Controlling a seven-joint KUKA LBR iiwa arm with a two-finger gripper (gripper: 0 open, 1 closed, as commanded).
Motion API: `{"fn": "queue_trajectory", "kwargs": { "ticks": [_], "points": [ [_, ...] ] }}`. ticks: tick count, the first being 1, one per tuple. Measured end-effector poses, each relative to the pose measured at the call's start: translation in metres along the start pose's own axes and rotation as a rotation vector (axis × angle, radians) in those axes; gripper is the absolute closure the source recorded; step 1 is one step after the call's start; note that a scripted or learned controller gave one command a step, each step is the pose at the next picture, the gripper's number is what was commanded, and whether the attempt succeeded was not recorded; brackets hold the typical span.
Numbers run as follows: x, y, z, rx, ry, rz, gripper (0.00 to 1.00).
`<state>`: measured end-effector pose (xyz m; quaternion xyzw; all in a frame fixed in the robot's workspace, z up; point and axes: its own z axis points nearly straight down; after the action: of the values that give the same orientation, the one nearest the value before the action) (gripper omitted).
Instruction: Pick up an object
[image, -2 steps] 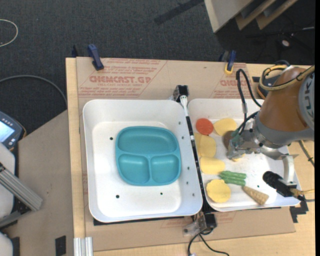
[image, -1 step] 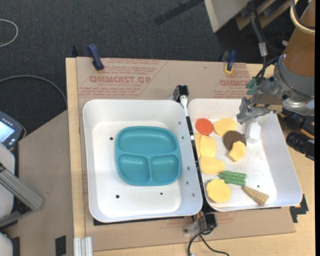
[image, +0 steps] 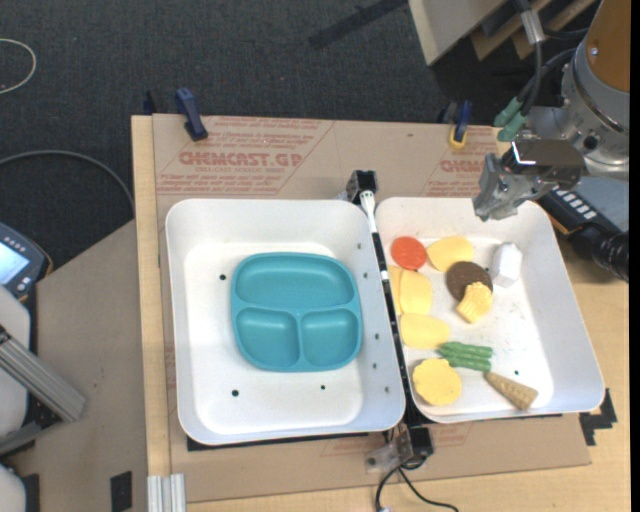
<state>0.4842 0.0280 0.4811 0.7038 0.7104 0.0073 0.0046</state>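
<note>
A single fixed camera sits above the bench (image: 300, 150) and looks down at a slant, so the far edge of the board lies toward the top of the frame and the near edge at the bottom. It stands far enough back to take in both white bins whole, the left bin (image: 190, 300) and the right bin (image: 560, 330), plus dark floor beyond. The arm (image: 590, 110) enters from the right; its upper part is cut off, so the camera's height is hard to judge.
</note>
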Motion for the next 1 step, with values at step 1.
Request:
{"fn": "queue_trajectory", "kwargs": {
  "ticks": [1],
  "points": [
    [0.1192, -0.0037, -0.0570, 0.009, 0.002, -0.005, 1.00]
  ]
}}
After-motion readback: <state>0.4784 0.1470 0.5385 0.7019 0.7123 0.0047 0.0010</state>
